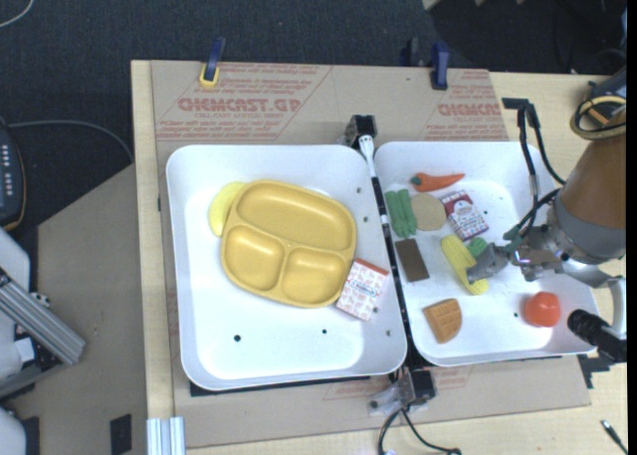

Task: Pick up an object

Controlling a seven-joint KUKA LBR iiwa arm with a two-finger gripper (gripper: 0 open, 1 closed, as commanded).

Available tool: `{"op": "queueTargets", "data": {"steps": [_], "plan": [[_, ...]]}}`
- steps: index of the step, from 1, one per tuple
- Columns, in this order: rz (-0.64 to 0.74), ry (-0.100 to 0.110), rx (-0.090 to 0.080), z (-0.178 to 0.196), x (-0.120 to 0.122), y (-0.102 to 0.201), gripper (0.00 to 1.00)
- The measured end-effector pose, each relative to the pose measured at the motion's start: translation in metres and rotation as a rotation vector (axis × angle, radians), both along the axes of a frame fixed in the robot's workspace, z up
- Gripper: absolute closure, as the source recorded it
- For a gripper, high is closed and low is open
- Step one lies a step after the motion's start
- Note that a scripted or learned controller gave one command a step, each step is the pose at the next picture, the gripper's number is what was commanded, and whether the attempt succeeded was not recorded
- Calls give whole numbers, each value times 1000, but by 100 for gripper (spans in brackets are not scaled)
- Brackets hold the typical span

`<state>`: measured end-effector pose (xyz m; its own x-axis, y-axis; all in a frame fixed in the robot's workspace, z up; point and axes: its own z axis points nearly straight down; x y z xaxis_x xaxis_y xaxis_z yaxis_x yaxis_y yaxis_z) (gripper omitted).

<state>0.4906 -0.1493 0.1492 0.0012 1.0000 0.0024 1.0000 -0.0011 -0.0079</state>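
Observation:
In the right bin (498, 156), my gripper (490, 266) hangs low at the end of the grey arm with its orange band (600, 184). Its tip lies just right of a yellow corn-like piece (458, 256) and seems to touch that piece's near end. A red tomato (541, 310) sits to the gripper's lower right, and an orange bread slice (444, 319) to its lower left. Farther back lie a red-and-white packet (464, 215), a tan disc (429, 212), a carrot (439, 181), a green piece (399, 211) and a brown bar (410, 259).
The left bin (279, 353) holds a yellow divided tray (287, 242) lying over a yellow item (221, 207), with a small printed packet (361, 290) at the tray's right corner. Blue clamps (439, 65) and cables (597, 114) sit along the back and right of the bench.

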Motion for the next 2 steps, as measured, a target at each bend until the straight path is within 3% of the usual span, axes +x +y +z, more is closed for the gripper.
{"op": "queueTargets", "data": {"steps": [2], "plan": [[1,-3,0,-66,-4,-3,0]]}}
